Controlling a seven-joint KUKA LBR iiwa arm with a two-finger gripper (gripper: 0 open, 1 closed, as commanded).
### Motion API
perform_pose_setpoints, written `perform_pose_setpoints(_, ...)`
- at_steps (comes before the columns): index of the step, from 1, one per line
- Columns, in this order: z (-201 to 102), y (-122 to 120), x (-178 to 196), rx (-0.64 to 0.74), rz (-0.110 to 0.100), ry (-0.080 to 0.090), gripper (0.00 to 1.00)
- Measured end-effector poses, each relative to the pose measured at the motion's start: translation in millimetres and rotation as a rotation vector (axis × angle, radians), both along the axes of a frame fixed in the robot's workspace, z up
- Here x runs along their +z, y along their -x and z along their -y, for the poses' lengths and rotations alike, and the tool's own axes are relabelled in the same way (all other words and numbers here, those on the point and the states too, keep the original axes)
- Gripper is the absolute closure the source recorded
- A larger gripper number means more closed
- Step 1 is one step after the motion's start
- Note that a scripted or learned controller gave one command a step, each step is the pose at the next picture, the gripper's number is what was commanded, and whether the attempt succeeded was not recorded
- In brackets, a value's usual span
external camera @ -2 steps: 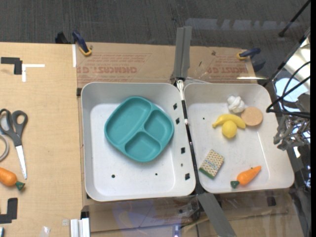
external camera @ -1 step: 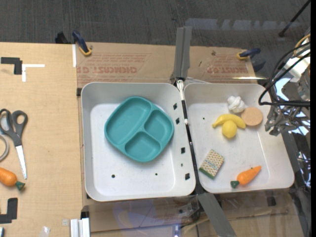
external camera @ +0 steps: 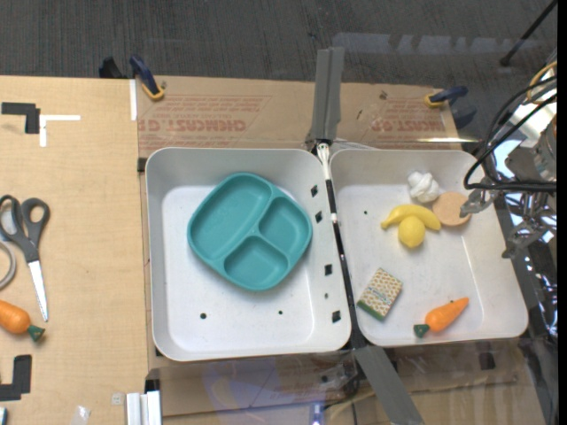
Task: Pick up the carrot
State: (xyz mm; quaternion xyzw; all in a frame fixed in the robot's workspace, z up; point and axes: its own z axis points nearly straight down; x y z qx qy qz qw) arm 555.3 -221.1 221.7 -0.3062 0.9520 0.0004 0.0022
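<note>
Count on inspection: 2 white bins (external camera: 159,264), 1 teal divided plate (external camera: 251,230), 2 carrots (external camera: 441,317), 1 banana (external camera: 409,216), 1 lemon (external camera: 411,232), 1 pair of scissors (external camera: 27,246), 2 blue clamps (external camera: 146,76).

A dark grey carpeted floor (external camera: 221,16) runs across the top. Below it lies a light wooden bench (external camera: 66,175) with black tape marks, and a sheet of brown cardboard (external camera: 230,113) held by 2 blue-and-yellow clamps (external camera: 146,76). A grey metal bar (external camera: 326,91) stands between the 2 white bins (external camera: 159,264). Lighting is even and soft
</note>
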Motion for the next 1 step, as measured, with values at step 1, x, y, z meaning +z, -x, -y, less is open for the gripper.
perform_pose_setpoints(1,-0.7,57.1,-110.3,0.235,-0.002,0.0,0.0)
